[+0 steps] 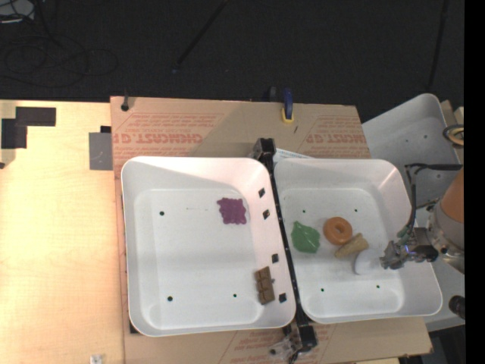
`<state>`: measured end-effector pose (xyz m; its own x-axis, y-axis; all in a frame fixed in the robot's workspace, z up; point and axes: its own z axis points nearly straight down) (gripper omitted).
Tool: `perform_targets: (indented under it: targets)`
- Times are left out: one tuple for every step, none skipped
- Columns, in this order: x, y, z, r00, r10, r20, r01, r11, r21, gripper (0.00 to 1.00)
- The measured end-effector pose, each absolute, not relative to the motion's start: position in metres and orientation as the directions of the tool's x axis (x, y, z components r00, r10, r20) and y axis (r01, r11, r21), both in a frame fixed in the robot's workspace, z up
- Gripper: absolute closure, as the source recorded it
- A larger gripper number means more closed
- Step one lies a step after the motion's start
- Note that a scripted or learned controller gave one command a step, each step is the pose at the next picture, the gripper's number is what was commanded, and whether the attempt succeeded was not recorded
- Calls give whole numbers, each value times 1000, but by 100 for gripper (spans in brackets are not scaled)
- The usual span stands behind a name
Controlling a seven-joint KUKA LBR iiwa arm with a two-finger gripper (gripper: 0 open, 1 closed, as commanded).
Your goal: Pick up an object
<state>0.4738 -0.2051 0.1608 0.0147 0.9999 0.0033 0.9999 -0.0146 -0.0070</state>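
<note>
While low over the right bin [394, 298], hand [395, 255] near its right wall.

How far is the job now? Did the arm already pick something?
Nothing looks picked yet. The tool is low at the right bin's right side, beside a small white piece; its grasp is unclear. The orange ring, green piece and tan block lie untouched. Grasping and lifting remain.

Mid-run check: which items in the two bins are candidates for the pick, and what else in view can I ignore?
Pick candidates:
purple piece and brown block in the left bin; green piece, orange ring, tan piece and pale object in the right bin, nearest the gripper.

Ignore:
blue clamp, cardboard sheet.
</note>
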Motion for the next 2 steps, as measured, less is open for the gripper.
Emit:
perform_targets:
  targets:
    - [474, -206, 170, 18, 1000, 3, 1000, -18, -7, 100]
    - [473, -208, 180, 22, 1000, 3, 1000, -22, -8, 100]
